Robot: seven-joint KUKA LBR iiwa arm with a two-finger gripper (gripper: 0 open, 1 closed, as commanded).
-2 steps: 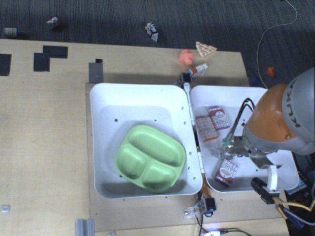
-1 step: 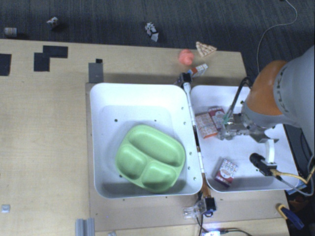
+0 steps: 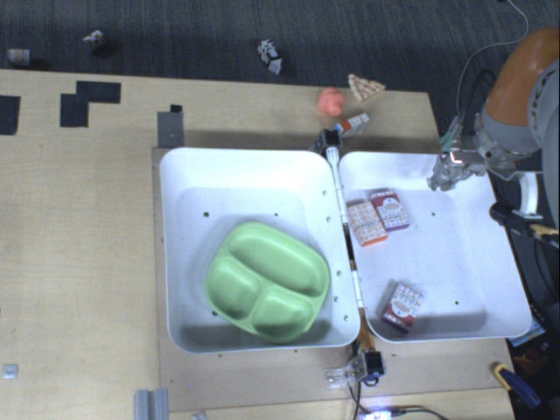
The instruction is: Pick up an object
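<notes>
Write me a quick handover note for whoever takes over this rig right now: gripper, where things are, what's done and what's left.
Gripper: over the right bin's far right corner, nothing visibly held.
Right bin: two small boxes side by side at far left, one small box near the front.
Left bin: green divided tray.
Done: no pick yet.
Left: pick up an object.

Dark ribbed carpet [image 3: 219, 16] beyond pale wooden bench [image 3: 79, 234]; small debris on floor.

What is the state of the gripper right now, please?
Gripper: cannot be told whether open or closed; it sits over the right bin's upper right corner, with nothing visibly held.
</notes>
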